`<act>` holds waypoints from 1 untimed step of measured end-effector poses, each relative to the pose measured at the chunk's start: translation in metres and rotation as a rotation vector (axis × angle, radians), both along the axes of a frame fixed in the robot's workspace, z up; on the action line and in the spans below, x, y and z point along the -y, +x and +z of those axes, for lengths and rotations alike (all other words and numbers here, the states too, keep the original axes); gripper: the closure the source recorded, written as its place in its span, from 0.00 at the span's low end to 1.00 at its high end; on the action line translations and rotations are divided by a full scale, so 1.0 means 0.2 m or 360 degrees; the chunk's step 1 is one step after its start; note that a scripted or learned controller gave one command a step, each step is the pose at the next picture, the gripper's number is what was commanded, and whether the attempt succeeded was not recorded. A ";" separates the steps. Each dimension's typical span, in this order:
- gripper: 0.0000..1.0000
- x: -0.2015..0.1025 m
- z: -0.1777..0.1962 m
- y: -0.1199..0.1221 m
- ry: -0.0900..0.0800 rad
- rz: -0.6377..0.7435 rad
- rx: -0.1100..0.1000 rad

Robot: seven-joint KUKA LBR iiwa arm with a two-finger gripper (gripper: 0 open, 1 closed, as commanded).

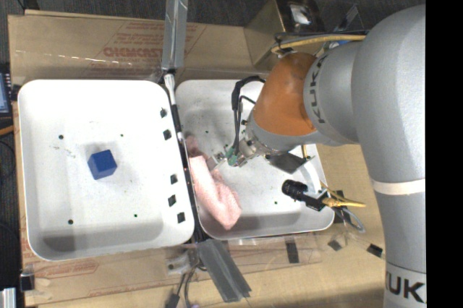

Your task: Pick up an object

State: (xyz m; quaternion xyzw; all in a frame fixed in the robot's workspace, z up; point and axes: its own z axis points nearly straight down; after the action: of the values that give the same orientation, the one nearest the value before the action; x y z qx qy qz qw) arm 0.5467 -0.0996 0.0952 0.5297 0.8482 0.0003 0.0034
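The gripper (233, 155) hangs just beside the pink cloth (217, 194) at frame centre; open or closed, I cannot tell. Next it must clamp the cloth and lift.

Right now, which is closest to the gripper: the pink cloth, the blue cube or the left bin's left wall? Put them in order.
From the gripper:
1. Pink cloth, in the right bin, just beside it.
2. Blue cube, middle of the left bin.
3. That bin's left wall, far left.
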 end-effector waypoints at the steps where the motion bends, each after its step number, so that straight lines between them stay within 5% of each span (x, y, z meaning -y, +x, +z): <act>1: 0.00 0.01 0.00 -0.27 0.0000 -0.0007 0.0002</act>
State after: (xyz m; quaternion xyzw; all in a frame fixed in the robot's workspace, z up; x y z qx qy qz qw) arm 0.4919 -0.1009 0.0949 0.5316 0.8470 0.0007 0.0039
